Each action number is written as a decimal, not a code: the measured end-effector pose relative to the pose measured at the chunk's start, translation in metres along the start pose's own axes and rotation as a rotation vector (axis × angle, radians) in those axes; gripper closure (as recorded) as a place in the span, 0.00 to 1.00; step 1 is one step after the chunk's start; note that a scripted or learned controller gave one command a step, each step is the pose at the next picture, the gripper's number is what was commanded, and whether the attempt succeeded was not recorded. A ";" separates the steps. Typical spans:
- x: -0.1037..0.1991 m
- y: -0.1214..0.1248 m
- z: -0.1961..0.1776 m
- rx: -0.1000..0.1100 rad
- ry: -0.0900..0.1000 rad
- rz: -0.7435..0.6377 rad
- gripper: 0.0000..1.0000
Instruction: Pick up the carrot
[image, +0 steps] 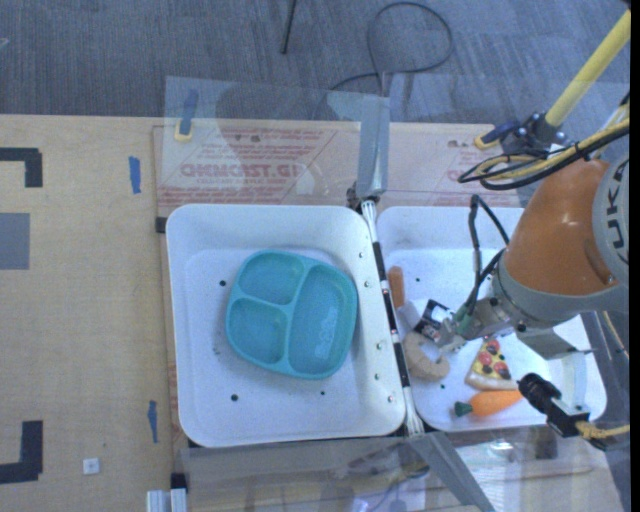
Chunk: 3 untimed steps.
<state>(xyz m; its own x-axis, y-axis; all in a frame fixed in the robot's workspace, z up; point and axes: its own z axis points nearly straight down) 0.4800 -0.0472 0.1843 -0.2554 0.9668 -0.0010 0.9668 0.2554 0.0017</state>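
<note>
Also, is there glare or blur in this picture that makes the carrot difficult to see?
Camera view: the carrot is lit evenly and fairly sharp; bright glare washes the right bin floor beside it; the gripper looks soft, its details hard to read.

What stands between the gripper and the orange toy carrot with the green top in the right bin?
Only the toy pizza slice lies partly in between. The gripper hangs over the round tan cookie, up and to the left of the orange toy carrot, which lies uncovered near the front wall of the right white bin.
</note>
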 end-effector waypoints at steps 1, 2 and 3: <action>-0.017 -0.005 0.000 0.000 0.001 -0.631 1.00; 0.015 0.004 0.000 -0.001 0.001 -0.453 1.00; 0.011 0.003 0.000 0.000 0.000 0.057 1.00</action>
<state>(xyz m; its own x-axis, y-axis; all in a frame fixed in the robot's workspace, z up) 0.4798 -0.0357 0.1842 -0.2000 0.9798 -0.0013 0.9798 0.2000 0.0013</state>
